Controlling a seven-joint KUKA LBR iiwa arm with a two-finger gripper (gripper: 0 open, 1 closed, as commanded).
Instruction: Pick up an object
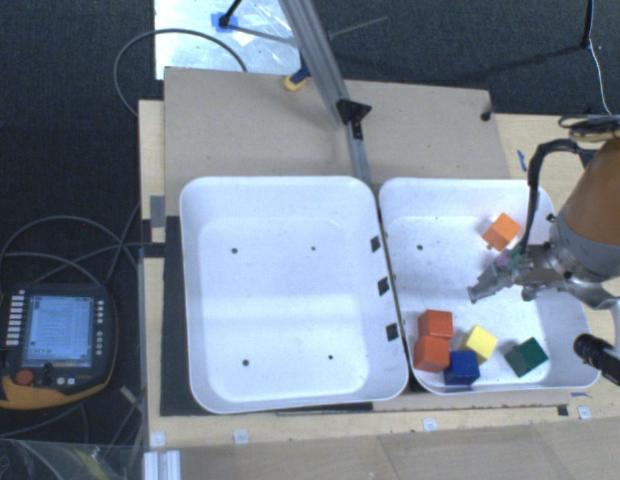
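1. The place is a robotics lab or test cell, not a home.
2. A grey arm [595, 218] with an orange band reaches over a bench [290, 128] that bears two white bins [280, 198] side by side.
3. A teach pendant [52, 343] with a lit screen lies on dark carpet [60, 88] to the left, its cables [60, 238] looped beside it.
4. A metal pole [315, 48] slants over the bench.

Pale wooden bench [290, 118], two shallow white bins side by side, left bin [280, 208], right bin [430, 203]
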